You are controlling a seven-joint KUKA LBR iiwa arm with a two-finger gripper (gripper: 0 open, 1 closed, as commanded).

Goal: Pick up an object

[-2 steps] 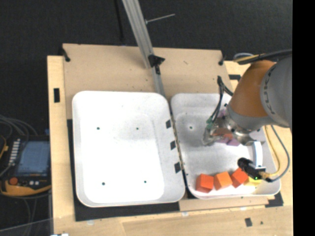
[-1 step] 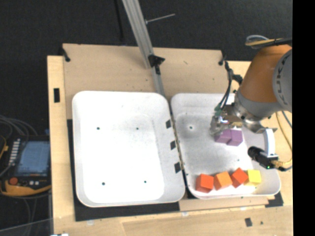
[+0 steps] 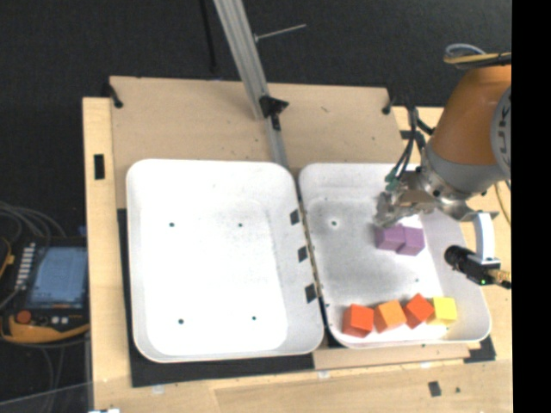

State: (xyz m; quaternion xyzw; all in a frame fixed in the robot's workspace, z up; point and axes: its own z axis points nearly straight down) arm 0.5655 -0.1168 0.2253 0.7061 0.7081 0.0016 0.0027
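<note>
One target for you: purple plastic cube (image 3: 401, 238), right white bin (image 3: 344, 188), touching underside of two-finger gripper (image 3: 393, 209). Finger spread: cannot tell. Block row lies nearer you than cube.

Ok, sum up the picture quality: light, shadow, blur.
Camera view: even, soft light; no glare on the white bins; faint grey shadow under the purple block; gripper slightly soft, blocks along the near rim sharp enough; floor very dark.

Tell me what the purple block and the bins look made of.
Purple block: probably painted wood or plastic; flat matte faces, sharp edges, no shine. Bins: likely moulded white plastic; smooth rounded rims, a thin wall, grey scuffing on their floors.
</note>
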